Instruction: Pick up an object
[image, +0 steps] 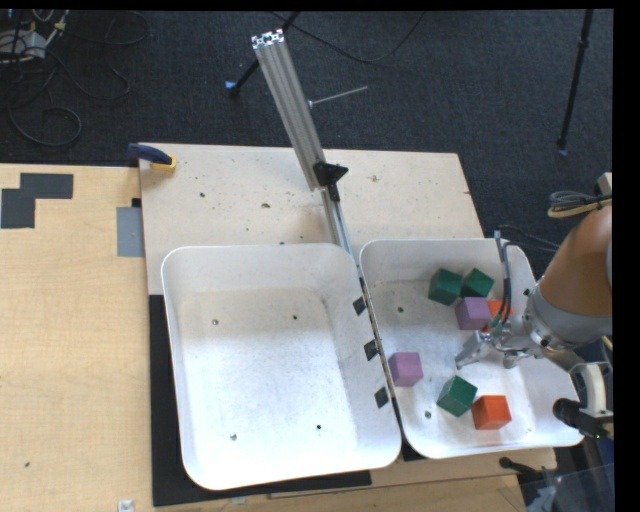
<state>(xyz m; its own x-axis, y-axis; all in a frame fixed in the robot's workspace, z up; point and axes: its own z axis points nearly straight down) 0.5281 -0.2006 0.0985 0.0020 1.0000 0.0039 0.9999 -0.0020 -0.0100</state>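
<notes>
My gripper (474, 349) hangs low over the right bin (415, 435), reaching in from the right. It is open, with nothing between its fingers. A purple cube (472, 312) lies just behind it, with a small orange-red piece (497, 309) at its right side. In front of the gripper sit a green cube (457, 395) and an orange cube (491, 411). Another purple cube (405, 367) rests to its left, near the bin's left wall. Two green cubes (445, 286) (478, 282) lie at the back of the bin.
The left bin (200, 290) adjoins the right one, with black clips (371, 350) on the shared wall. A slanted aluminium post (296, 110) rises behind the bins. A wooden table surface (70, 330) lies to the left.
</notes>
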